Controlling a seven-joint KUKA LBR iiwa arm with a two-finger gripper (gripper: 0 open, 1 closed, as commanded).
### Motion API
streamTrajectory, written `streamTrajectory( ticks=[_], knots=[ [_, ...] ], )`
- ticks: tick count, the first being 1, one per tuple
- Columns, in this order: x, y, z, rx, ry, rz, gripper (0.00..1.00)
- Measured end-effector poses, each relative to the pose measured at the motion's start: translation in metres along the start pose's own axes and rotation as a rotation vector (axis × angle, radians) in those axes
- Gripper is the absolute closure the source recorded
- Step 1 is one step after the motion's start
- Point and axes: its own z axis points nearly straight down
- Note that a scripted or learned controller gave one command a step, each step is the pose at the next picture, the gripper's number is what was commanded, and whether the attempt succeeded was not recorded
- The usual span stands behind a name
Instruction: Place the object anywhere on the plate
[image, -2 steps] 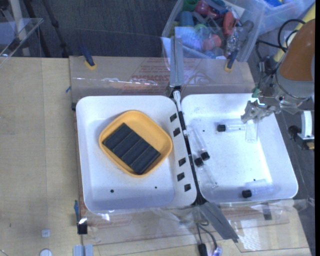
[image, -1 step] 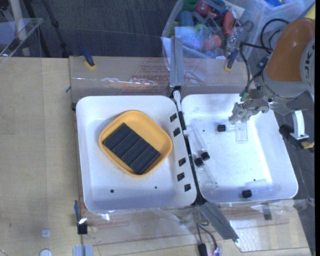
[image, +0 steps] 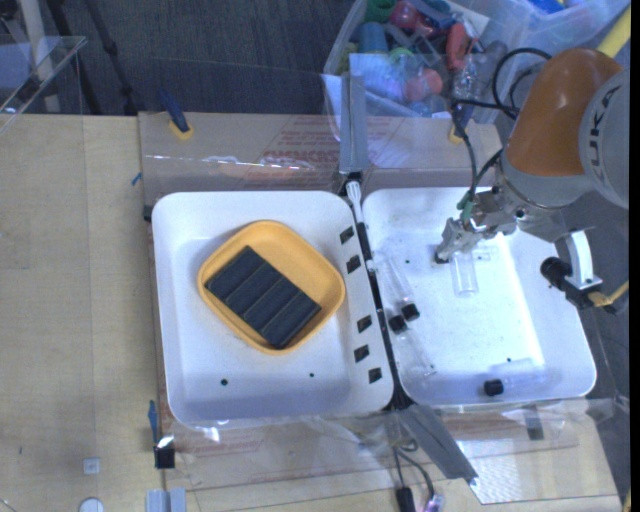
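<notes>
Camera view finding: the object (image: 262, 292), a dark ribbed rectangular slab, lies flat on the yellow plate (image: 222, 262), set diagonally and wholly inside the raised rim. The plate sits in the left white bin (image: 180, 390), towards its middle, clear of all four walls. A row of small black tabs (image: 358, 294) runs along the divide where the left bin meets the right white bin (image: 560, 350). The gripper (image: 452, 248) is over the upper middle of the right bin, well apart from the plate and the object. Nothing can be made out in its grasp, and whether it is released or clenched cannot be told at this resolution. Two small dark items (image: 402, 318) lie on the right bin's floor near the divide, and another (image: 492, 386) sits by its near wall. The arm (image: 560, 120) enters from the right, its orange band uppermost. Grey casing beside the band carries large dark lettering, of which "UK" is legible. Behind the bins, on the tabletop (image: 70, 300), stands a clear container (image: 420, 50) of mixed coloured items. No other writing is readable.
</notes>
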Motion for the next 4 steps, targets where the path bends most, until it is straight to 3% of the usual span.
streamTrajectory(
  ticks=[2,3,4],
  knots=[
    [0.064,0.006,-0.007,-0.001,0.000,-0.293,1.00],
    [0.099,0.019,-0.016,-0.004,-0.003,-0.361,1.00],
    [0.147,0.046,-0.026,-0.006,-0.003,-0.572,1.00]
  ],
)
